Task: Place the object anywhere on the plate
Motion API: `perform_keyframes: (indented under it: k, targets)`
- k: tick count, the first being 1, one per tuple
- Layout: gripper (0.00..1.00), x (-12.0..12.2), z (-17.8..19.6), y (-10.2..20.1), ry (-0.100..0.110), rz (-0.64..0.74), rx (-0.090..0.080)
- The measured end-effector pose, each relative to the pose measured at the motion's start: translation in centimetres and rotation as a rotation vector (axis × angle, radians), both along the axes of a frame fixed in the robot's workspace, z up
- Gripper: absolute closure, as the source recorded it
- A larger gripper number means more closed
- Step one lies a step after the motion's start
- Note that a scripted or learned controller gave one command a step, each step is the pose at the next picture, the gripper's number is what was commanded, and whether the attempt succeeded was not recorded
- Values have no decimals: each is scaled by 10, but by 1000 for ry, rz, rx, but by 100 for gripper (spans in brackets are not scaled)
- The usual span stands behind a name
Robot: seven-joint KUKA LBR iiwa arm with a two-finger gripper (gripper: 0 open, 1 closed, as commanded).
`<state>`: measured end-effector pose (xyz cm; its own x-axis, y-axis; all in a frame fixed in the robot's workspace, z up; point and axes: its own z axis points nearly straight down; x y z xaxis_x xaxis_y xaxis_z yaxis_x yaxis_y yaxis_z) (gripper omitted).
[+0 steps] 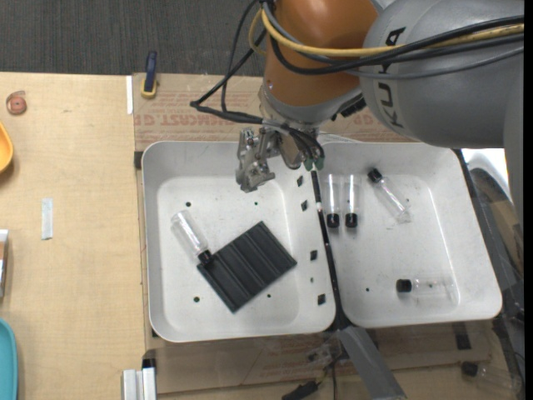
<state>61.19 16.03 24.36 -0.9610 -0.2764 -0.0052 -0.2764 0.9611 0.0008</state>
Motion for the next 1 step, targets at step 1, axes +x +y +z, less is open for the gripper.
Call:
perform_keyframes:
  k: [1]
  targets:
    - [0,18,36,58,-2,508,0]
